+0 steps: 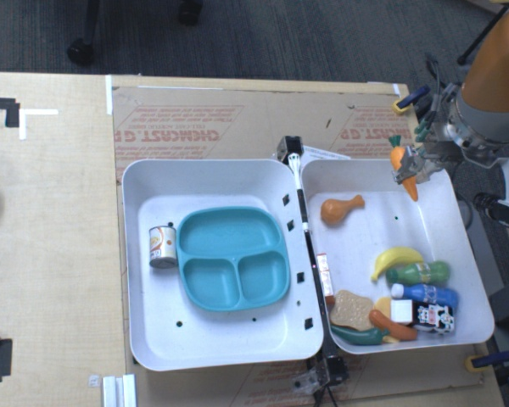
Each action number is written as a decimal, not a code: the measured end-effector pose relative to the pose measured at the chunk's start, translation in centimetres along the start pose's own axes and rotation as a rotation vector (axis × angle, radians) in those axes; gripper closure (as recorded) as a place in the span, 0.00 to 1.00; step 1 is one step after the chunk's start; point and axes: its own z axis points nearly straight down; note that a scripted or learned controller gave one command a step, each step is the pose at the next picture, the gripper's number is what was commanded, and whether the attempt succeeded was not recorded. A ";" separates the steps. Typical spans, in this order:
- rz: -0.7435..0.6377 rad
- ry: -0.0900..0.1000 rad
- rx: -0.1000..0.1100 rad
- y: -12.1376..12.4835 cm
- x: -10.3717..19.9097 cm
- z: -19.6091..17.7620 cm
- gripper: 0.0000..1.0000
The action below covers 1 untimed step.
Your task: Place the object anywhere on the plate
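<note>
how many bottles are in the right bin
2. A green bottle lies near the bin's front right, beside the banana. A blue and white bottle lies just in front of it. The pile there may hide others.

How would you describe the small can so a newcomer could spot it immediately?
Look in the left white bin, which holds the teal divided plate. The can lies on its side against the plate's left edge. It alone shares that bin with the plate.
</note>
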 end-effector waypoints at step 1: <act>0.228 0.000 0.000 -7.3 8.3 -8.7 1.00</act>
